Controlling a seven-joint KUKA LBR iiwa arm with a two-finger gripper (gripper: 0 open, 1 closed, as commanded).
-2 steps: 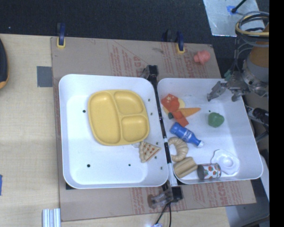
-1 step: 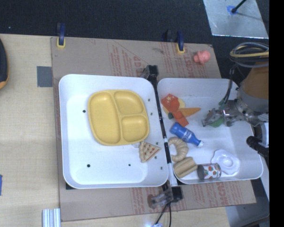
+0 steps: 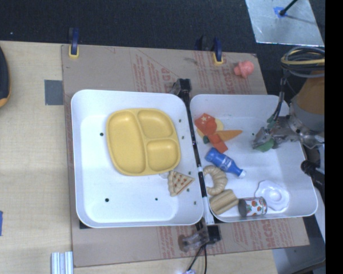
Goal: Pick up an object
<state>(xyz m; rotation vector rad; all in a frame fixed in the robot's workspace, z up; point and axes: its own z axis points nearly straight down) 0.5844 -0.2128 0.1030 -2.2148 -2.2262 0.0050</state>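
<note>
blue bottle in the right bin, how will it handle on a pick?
The small blue plastic bottle with a white cap lies on its side, so a nudge would probably roll it. It looks like a light toy, likely rigid. Its smooth round body may slip between closing fingers unless gripped across the middle.

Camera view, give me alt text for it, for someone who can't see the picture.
The robot's gripper is low in the right bin at a small green object, reaching in from the right. That bin also has a blue bottle, a croissant and other toy food; the left bin holds a yellow divided plate and a waffle wedge.
</note>
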